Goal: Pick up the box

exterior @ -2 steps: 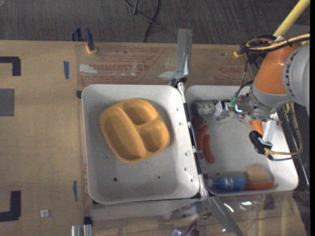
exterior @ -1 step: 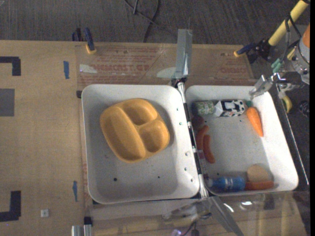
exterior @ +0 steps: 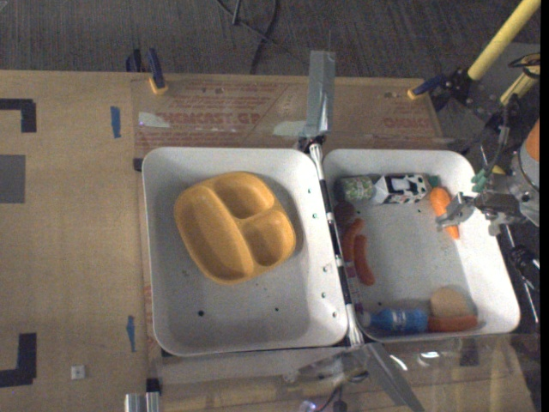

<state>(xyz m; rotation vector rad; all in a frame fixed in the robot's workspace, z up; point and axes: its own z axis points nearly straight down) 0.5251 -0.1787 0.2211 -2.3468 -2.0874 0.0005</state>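
Camera view: jaws (exterior: pixel 461 214) at right bin (exterior: pixel 412 269) far-right edge, beside carrot (exterior: pixel 440 202); opening unclear; box (exterior: pixel 405 187) untouched.

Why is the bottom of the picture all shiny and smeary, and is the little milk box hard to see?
In the camera view, pale glare streaks smear the bench edge below the right bin; the whole picture is a bit soft and grainy. The box lies in fairly even light at that bin's back wall, its black-and-white print blurry but visible. The end effector at the right rim looks fuzzy.
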